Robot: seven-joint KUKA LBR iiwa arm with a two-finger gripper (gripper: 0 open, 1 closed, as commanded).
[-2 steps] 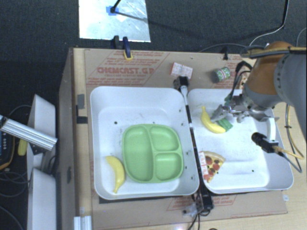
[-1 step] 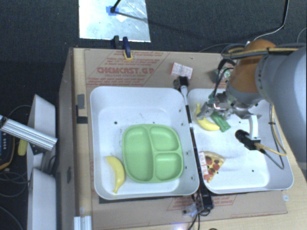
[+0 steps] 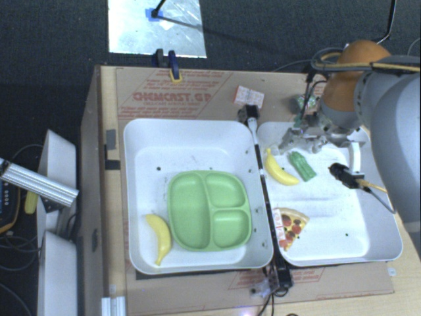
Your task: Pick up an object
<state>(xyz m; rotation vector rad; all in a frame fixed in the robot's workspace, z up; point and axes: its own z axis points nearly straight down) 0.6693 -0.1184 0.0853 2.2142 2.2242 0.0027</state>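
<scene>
In the right bin, the gripper hangs near the far wall above a green block; whether it grips anything cannot be told. 1 banana lies just left, a pizza slice near the front. The left bin holds a green plate and another banana.

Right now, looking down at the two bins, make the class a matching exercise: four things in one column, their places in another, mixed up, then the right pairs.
Things:
1. green plate
2. pizza slice
3. green block
4. gripper

Places:
A. right bin, front left corner
B. right bin, beside a banana
C. middle of left bin
D. over the right bin's back edge

Pairs: 1-C, 2-A, 3-B, 4-D
</scene>
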